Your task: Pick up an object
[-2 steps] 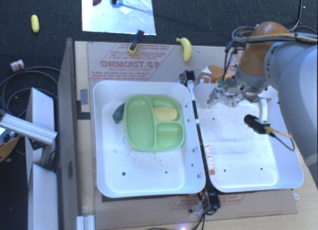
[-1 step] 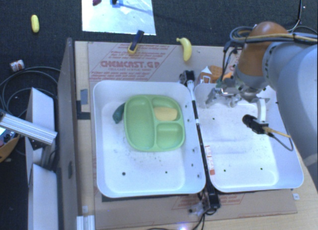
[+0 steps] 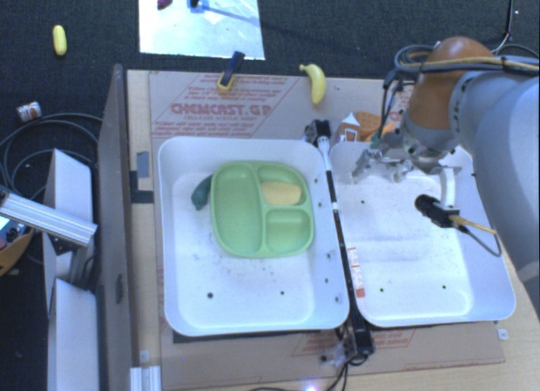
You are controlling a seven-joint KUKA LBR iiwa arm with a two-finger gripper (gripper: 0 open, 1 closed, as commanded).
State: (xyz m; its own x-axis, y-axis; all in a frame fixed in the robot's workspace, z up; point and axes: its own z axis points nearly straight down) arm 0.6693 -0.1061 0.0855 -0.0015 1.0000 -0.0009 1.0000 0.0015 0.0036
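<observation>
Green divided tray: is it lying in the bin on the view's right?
No, the green divided tray lies in the left-hand white bin, with a yellow item in one compartment.

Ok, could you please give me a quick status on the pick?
Tool over right bin, far corner. Yellow piece in green tray, left bin, apart from tool. Dark green scrap beside tray, not blocking.

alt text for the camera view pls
A grey robot arm reaches from the right, its claw over the far end of the right white bin. The left bin holds a green divided tray with a yellow item in one compartment.
</observation>
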